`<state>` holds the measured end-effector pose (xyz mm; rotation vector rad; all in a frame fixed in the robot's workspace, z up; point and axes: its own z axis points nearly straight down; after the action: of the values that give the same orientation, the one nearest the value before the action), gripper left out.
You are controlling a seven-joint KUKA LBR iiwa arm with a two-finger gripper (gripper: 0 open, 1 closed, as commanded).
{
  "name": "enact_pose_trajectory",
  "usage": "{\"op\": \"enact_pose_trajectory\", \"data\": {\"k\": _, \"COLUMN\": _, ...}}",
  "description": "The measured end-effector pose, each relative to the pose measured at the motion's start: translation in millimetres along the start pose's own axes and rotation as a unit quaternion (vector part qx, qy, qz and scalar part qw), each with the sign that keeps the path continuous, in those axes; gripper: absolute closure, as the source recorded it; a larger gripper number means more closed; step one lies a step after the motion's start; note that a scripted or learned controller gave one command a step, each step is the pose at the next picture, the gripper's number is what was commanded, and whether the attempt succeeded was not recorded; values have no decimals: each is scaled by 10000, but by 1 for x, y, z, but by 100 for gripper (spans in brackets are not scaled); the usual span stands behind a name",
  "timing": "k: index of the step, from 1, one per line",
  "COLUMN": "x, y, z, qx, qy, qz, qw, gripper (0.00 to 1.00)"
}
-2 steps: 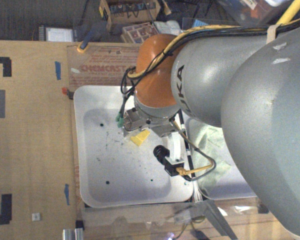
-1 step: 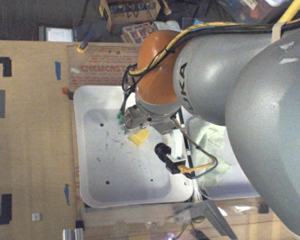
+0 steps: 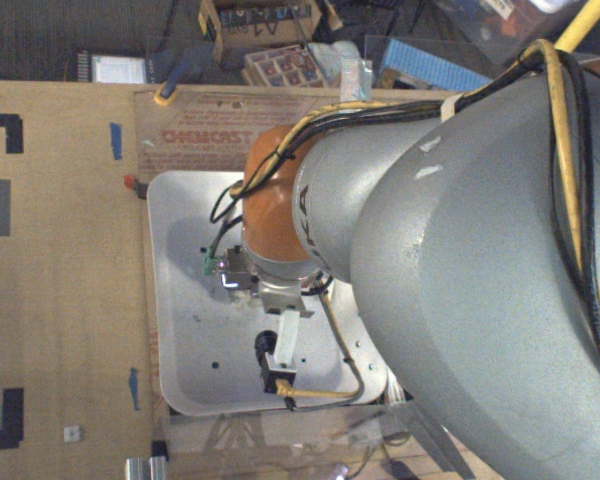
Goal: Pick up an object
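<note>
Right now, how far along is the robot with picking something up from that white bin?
Done so far: the arm has reached over the white bin, and its tool is down inside it. In hand: I cannot see any object held, and the arm hides the tool's tip. Left: an actual grab and lift, as far as this view shows.
</note>
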<state>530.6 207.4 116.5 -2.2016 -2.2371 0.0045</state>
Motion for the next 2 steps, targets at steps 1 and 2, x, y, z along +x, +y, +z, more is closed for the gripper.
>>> {"op": "enact_pose_trajectory", "data": {"k": 1, "x": -11, "y": -29, "z": -86, "qx": -26, "qy": -3, "qz": -1868, "qw": 9824, "gripper": 100}}
{"op": "enact_pose_trajectory", "data": {"k": 2, "x": 5, "y": 20, "z": -84, "qx": -37, "qy": -9, "qz": -3208, "qw": 9471, "gripper": 100}}
